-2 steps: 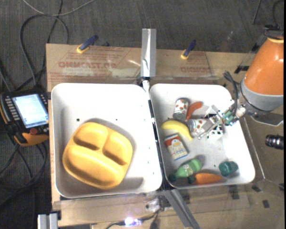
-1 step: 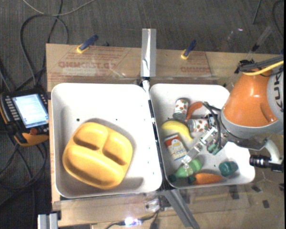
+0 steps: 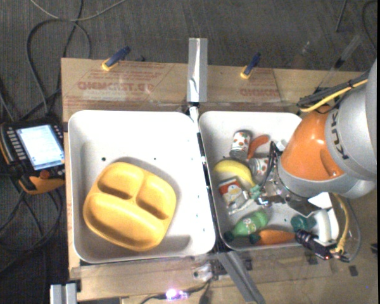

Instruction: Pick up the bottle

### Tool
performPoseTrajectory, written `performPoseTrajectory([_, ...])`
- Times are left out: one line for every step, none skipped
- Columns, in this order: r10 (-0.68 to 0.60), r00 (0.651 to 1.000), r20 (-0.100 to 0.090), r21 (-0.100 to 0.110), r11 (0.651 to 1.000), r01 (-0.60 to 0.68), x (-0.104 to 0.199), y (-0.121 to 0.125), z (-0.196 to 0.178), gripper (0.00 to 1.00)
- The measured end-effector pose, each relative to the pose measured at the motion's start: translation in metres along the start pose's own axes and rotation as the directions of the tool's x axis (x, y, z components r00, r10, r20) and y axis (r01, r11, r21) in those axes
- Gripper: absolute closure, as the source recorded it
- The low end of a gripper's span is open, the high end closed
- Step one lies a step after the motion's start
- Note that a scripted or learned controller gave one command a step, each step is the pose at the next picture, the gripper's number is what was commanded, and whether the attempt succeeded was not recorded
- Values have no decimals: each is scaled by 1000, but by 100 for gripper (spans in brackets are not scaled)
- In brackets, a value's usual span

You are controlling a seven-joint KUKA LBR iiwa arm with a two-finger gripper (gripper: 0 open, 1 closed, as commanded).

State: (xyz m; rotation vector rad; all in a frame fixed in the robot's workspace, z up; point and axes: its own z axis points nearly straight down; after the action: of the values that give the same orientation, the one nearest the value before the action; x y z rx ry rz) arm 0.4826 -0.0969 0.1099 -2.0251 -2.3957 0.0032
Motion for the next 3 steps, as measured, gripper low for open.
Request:
performPoseTrajectory([-1, 1000, -2, 4, 1000, 1, 1, -1, -8, 100])
performPoseTrajectory([-1, 1000, -2, 5, 1000, 1, 1, -1, -8, 0])
performPoseTrajectory([105, 995, -1, -8, 994, -105, -25, -2, 21, 0])
